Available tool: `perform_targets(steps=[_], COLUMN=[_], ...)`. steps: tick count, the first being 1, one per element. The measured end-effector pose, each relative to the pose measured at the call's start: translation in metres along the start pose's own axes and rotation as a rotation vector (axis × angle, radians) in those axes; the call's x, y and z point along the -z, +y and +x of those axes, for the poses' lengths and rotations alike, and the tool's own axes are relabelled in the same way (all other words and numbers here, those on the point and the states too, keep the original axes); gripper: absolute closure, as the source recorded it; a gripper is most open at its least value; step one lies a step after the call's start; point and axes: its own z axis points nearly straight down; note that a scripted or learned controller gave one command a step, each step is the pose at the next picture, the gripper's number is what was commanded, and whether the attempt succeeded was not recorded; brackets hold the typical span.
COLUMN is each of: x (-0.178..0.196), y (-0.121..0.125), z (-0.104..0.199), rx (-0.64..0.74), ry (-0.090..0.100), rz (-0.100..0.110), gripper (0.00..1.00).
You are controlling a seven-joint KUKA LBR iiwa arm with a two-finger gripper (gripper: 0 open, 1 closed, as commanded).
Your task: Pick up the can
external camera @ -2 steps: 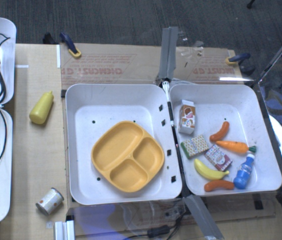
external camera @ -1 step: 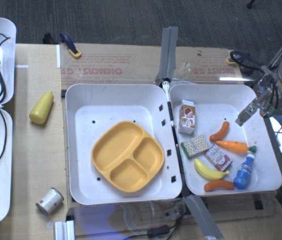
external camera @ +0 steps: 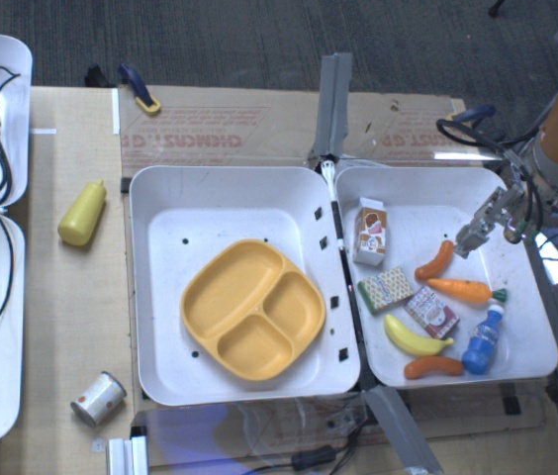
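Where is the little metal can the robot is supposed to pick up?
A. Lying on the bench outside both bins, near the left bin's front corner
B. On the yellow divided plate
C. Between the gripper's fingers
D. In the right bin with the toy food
A. The can lies on its side on the wooden bench, just outside the left bin, far from the gripper over the right bin.

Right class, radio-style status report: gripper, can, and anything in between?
Gripper over right bin, above a sausage. Can on its side on the bench, outside left bin. Both bins lie between.
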Motion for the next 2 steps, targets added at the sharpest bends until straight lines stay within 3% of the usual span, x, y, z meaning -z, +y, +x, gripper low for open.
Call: perform_targets(steps=[1,2], x=[0.0,-0.119], y=[0.0,-0.017], z=[0.0,0.04], rx=[0.0,-0.37], ry=[0.0,0.001], rz=[0.0,0.0], gripper=[0.0,0.0])
